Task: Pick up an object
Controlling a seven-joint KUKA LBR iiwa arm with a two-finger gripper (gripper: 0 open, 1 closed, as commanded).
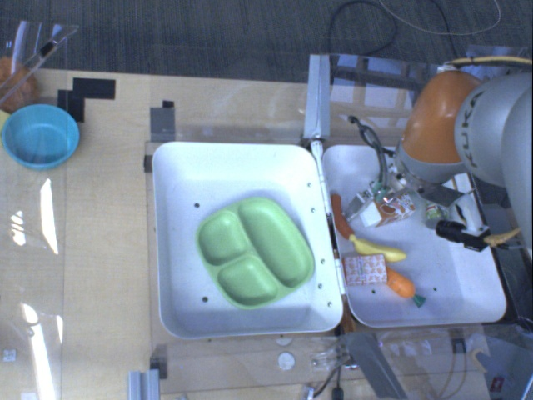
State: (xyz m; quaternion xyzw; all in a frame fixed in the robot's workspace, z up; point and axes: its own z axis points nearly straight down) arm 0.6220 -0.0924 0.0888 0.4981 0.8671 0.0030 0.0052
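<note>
Over the far left part of the right-hand bin (491, 307): gripper (376, 200), low, close above the bin floor. Apart or together, cannot tell; masked by wrist and clutter. Just beside it, toward view's right: brown-and-red packet (394, 211), crumpled, seemingly touching the gripper; held or not, cannot tell. Along the bin's left wall: red-orange sausage-shaped piece (337, 215), lying lengthwise. Nearer the camera: yellow banana (379, 249), flat, just beside the sausage piece's near end. Nearer again: red-and-white patterned square (365, 269), touching orange carrot (401, 286) with green tip at its right. Above the wrist: orange band (433, 127), then grey arm (504, 132) leading off to view's right. Left-hand bin (179, 223): green three-compartment plate (254, 251), set at a slant near the middle, well apart from the gripper. Far left on the bench (100, 265): blue bowl (40, 136), with black L-shaped mark (87, 90) near it.
</note>
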